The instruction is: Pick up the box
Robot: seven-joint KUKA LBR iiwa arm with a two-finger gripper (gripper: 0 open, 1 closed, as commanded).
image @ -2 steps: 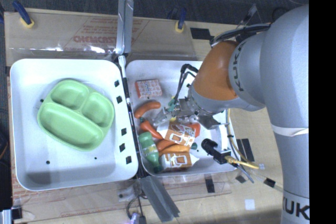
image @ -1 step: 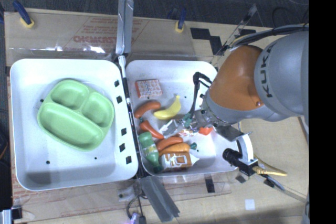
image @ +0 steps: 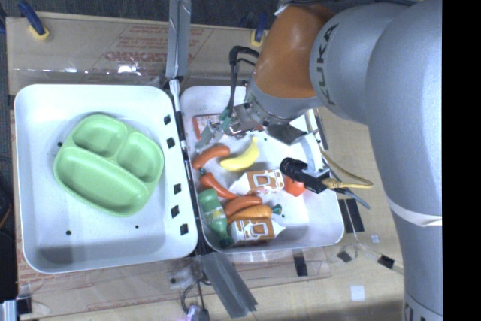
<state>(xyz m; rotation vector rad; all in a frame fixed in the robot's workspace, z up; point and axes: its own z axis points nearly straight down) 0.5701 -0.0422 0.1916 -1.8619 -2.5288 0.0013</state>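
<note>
Two bins [image: 30, 162] – one green tray [image: 109, 163], one banana [image: 242, 156], two cartons [image: 264, 180].

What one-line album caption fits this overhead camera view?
Grey arm's gripper hovers over a bin of toy food and small boxes; green tray in the neighbouring bin.

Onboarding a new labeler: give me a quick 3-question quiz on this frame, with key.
1. True or false: the green divided plate lies in the same bin as the banana.
2. Which bin is the end effector over, in the camera view? A) left B) right
3. Fill in: the small box with orange print lies just below the ____.

Key: 1. false; the plate lies in the left bin, the banana in the right bin. 2. B. 3. banana.
</note>
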